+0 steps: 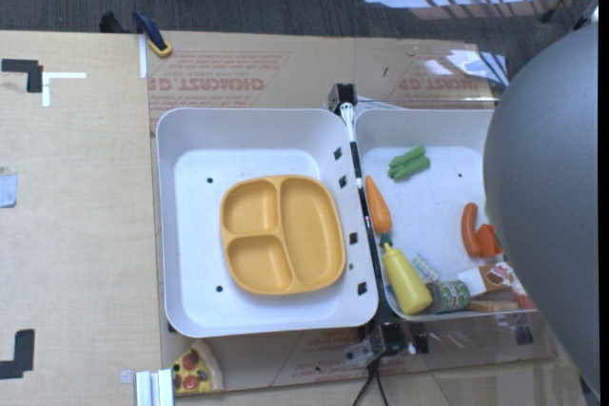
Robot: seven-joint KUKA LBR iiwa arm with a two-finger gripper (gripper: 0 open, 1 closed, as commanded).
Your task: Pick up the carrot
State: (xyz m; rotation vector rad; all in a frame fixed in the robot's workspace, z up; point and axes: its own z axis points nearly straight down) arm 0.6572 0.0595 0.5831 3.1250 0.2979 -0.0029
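Gripper's grasp I cannot tell; the grey arm (552, 195) looms over the right bin (428, 116), carrot (378, 206) by its left wall.

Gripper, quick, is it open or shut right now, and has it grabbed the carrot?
Gripper: cannot be told.
Carrot: lying in the right bin by its left wall.

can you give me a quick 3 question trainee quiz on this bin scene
1. True or false: the carrot lies in the right bin, against its left wall.
2. What sits in the left bin? A) a yellow divided plate B) a bowl C) a cup
3. Which yellow item lies just below the carrot in the camera view?

Key:
1. True
2. A, the yellow divided plate
3. The yellow mustard bottle
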